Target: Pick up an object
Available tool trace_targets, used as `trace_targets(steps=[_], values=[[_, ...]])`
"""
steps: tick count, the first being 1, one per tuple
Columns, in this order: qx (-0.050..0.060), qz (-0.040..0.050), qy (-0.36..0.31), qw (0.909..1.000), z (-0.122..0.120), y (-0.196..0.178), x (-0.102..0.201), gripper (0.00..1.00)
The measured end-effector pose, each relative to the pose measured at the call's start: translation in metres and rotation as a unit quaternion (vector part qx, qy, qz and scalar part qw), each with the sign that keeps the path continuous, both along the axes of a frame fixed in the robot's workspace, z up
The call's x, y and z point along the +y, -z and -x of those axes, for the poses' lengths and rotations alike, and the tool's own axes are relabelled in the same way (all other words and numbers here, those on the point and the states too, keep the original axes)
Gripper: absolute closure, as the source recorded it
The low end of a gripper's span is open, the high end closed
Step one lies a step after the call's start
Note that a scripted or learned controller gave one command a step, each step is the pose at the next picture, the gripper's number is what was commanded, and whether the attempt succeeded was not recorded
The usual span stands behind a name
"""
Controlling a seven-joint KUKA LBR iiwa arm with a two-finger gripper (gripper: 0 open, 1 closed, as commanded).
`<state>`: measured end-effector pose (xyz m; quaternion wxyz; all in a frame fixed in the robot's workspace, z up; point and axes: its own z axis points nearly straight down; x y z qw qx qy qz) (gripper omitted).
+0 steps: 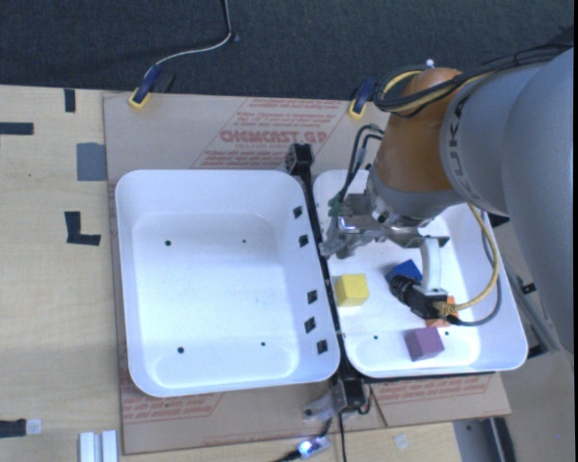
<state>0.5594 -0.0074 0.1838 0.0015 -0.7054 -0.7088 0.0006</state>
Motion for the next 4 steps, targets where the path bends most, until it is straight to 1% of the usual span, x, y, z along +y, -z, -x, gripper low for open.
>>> trace_targets(steps=[1, 2, 3, 4], values=[[-0.002, 0.0004, 0.001, 1.0, -0.048, 0.0, 0.038, 1.0], [-0.004, 0.0006, 0.0, 1.0, -0.102, -0.044, 0.07, 1.0], [-0.001, 0.0013, 0.001, 1.0, -0.109, -0.006, 0.107, 1.0], [0.0, 0.0015, 0.001, 1.0, -0.108, 0.013, 0.132, 1.0]])
